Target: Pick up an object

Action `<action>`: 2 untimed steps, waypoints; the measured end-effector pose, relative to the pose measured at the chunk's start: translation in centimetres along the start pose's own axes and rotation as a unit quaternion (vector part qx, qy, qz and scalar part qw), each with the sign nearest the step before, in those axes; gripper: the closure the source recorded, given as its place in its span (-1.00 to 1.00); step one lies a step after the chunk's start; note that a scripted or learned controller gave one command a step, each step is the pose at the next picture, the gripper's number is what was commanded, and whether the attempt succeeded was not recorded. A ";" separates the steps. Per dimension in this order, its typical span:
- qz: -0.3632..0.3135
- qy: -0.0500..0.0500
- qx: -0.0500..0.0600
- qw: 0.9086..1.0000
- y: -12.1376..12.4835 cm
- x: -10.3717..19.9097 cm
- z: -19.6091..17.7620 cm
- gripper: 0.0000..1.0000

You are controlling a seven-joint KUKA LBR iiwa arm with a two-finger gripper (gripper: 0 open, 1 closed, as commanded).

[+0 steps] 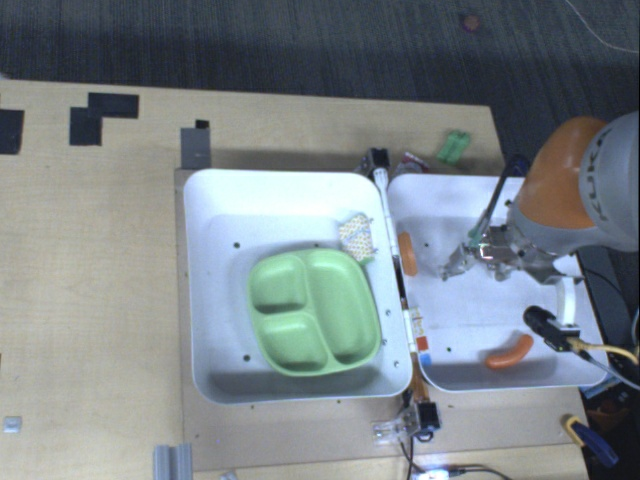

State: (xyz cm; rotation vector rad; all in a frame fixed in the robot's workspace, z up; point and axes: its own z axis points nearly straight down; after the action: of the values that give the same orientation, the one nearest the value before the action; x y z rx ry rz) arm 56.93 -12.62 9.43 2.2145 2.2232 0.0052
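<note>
The nearest candidate to lift is the orange sausage-shaped piece [510, 351] lying in the lower right of the frame, on the floor of the right bin [450, 313] close to its front wall. A second, smaller orange piece [408, 253] lies against that bin's left wall, near frame centre. In the left bin [205, 268] sits a green divided plate [313, 310], with a small patterned scrap [356, 233] at its upper right corner.

My pincer [470, 258] hangs over the middle of the right bin, between the two orange pieces and touching neither. I cannot tell whether it is apart or together; it is too small and dark against the white. Nothing shows between its tips.

To do this well, I judge I should shift toward the lower right, centre over the sausage piece, turn to span its short width, then drop straight down.

My arm [585, 183] enters from the right edge, orange band uppermost, the wrist angling down and left into the bin.
</note>
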 end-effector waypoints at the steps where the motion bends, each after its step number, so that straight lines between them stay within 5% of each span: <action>1: -0.001 0.000 0.000 1.000 3.9 0.4 0.2 -1.00; 2: -0.001 0.000 -0.001 1.000 9.4 1.5 -3.5 -1.00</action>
State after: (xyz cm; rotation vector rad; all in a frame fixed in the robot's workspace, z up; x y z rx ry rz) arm 66.30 -11.10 13.02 2.2115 2.2251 0.0067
